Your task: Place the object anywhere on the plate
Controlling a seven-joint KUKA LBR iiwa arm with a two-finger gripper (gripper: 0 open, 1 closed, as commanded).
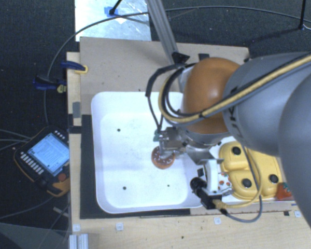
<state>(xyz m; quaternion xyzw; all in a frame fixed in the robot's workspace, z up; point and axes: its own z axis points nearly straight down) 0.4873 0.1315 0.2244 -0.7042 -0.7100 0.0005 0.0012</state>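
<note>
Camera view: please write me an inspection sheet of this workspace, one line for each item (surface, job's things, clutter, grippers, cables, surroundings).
Surface: bench bears a left white bin; small dark specks on its floor.
Job's things: small round brown object in the left bin near its right side, directly under the gripper; whether it is the plate or the object, cannot tell.
Clutter: yellow toy-like item to the right, partly hidden by the arm.
Grippers: gripper low over the brown object; finger state not readable.
Cables: black loops by the orange band; yellow-grey cable along the arm.
Surroundings: handheld pendant with lit screen on dark floor at left; blue clamp.
</note>
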